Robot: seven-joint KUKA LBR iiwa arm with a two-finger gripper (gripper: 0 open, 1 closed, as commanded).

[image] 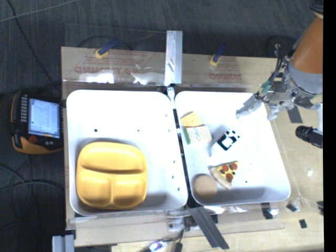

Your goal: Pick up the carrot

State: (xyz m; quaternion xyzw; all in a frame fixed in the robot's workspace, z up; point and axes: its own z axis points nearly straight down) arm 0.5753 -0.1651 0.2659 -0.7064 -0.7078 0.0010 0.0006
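Observation:
My gripper (256, 112) hangs over the upper right corner of the right bin (262, 156), fingers spread open with nothing between them. Below and left of it in that bin lie a black-and-white item (228, 139), a pizza slice (225, 173) and a brown round piece (205, 185). A yellow cheese wedge (191, 119) and a green-and-white box (198, 135) sit by the bin's left wall. None of these has a carrot's shape that I can make out.
A big yellow bread-like loaf (111, 173) fills the lower part of the left bin (121, 109). A metal divider (174, 62) rises behind the bins. A handheld screen unit (38, 121) lies left of the bench.

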